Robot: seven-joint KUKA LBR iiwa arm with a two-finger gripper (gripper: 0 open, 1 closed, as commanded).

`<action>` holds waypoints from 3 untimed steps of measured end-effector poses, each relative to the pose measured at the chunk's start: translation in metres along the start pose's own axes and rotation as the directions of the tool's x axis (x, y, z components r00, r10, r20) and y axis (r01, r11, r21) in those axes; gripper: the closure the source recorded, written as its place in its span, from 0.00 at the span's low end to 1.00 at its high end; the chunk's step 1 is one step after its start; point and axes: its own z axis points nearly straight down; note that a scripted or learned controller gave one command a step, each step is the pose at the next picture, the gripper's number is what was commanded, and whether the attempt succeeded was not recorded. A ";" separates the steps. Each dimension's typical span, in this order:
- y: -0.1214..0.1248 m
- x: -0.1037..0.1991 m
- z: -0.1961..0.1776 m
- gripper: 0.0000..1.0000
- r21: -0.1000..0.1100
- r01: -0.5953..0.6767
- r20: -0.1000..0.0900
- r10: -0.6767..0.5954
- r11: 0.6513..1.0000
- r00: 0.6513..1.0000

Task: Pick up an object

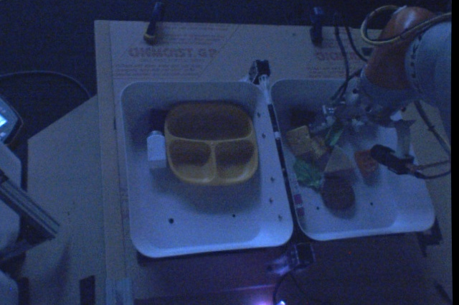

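Observation:
My gripper [337, 123] hangs low over the back of the right bin [401, 214], reaching in from the right. Just beneath and beside it lie a yellow-tan block [306, 143], a green crumpled piece [308, 171], a grey wedge [339, 162], a dark brown round object [338, 193] and a small orange-red object [366, 162]. The view is very dim, and nothing can be made out between the fingers.
The left bin [208, 224] holds a yellow divided tray [211, 142] with a small white bottle [155, 148] against its left side. A dark clip [259, 69] sits at the back where the two bins meet. The bench drops off at the left.

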 end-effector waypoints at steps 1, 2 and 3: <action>0.001 0.000 -0.013 1.00 -0.005 -0.001 0.001 0.001 1.000 1.000; 0.002 -0.001 -0.078 1.00 -0.012 0.000 0.003 0.000 1.000 1.000; 0.009 -0.003 -0.123 1.00 -0.011 0.001 0.003 -0.001 1.000 1.000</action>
